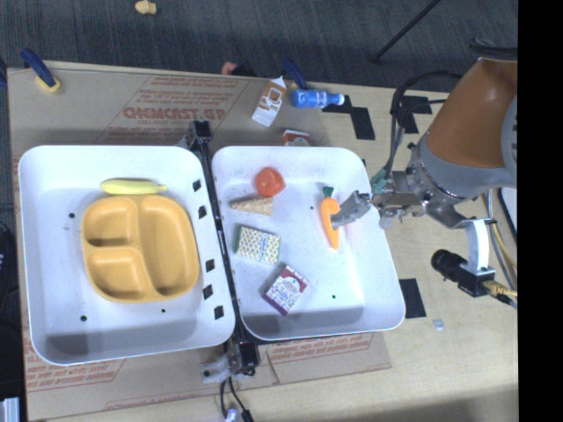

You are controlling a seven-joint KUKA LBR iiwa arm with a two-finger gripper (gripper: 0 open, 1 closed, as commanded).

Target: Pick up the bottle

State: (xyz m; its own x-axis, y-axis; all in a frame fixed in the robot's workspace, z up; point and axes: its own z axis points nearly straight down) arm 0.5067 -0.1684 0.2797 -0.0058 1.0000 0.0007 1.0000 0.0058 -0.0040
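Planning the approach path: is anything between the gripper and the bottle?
Nothing visible blocks it. The bottle lies on the bench beyond the right bin, outside its far rim. The gripper is over that bin's right side beside the carrot. Between them are only the rim and bare bench.

Blue bottle [315, 99] lying on its side on the counter [440, 350], just beyond the far edge of the right bin [378, 297]. Gripper [352, 207] over that bin's right edge, beside an orange carrot [329, 221]; jaws possibly parted, hard to tell. Yellow divided tray [139, 244] in the left bin [44, 323].
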